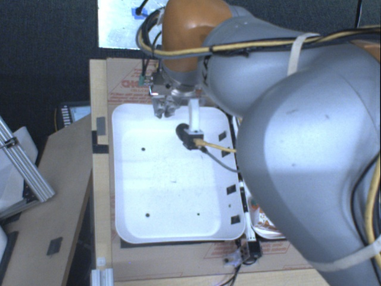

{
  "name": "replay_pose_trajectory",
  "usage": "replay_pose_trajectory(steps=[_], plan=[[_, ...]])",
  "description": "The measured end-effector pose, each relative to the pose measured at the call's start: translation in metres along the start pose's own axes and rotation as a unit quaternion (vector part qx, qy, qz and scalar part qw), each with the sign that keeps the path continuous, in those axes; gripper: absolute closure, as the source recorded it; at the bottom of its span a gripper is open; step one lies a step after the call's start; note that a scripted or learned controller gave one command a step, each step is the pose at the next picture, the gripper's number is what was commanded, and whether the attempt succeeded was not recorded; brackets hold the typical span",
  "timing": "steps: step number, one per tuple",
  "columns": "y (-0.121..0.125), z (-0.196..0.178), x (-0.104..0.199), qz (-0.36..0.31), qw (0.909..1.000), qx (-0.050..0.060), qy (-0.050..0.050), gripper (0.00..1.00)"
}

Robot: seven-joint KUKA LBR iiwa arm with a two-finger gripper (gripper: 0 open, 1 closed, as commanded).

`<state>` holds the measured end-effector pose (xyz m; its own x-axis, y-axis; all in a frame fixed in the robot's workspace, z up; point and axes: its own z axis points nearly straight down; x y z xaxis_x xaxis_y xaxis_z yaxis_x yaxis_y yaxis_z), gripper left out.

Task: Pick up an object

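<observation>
The arm [286,130] hides most of the right bin [265,222] from us. We cannot tell the gripper's [162,109] state above the left bin [172,177].

One grey arm [286,118] with one orange band [189,25], one gripper [164,109], and two white bins, one [137,219] mostly bare and the other [265,222] largely hidden.

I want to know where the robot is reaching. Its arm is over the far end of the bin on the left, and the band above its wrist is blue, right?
Not quite. The band is orange, not blue, as the camera view shows. The rest holds: the arm is over the far end of the left bin.
</observation>
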<state>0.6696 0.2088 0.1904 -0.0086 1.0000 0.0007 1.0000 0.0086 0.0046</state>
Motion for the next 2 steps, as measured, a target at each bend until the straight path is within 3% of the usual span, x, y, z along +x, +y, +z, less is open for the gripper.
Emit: replay_pose_trajectory(steps=[1, 2], plan=[[0.0014, -0.1514, 0.0281, 0.0, 1.0, -0.007, 0.003, 1.0], [0.0005, -0.1516, 0.0261, -0.001, 1.0, 0.0, 0.0, 1.0]])
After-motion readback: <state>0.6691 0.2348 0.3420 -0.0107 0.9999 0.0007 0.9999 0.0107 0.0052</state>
